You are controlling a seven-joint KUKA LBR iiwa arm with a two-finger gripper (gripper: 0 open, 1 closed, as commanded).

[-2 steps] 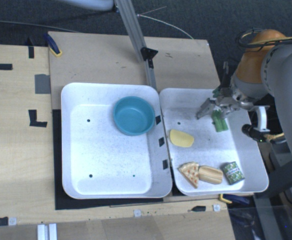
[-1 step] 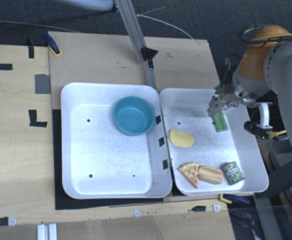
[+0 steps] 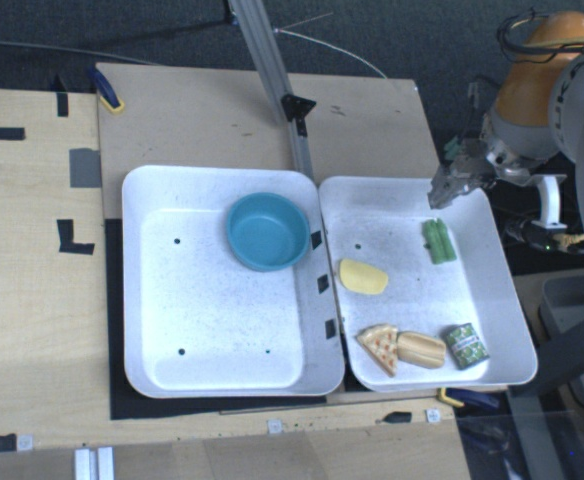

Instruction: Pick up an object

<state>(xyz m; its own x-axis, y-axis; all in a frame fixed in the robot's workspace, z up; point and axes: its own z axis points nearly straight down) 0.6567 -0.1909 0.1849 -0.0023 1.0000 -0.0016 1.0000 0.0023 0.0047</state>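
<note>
Claw (image 3: 452,190), finger state not discernible, poised over the right bin's (image 3: 507,298) far rim, approach step. Green block (image 3: 438,240) lies just beside it; next move likely calls for descent onto it.

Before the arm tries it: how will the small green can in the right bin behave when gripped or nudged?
The small green cylindrical can lies tilted on its side, so a nudge would probably roll it. It looks rigid, likely fine under a firm grip. It rests near the right white bin's wall, which could crowd the end effector.
</note>
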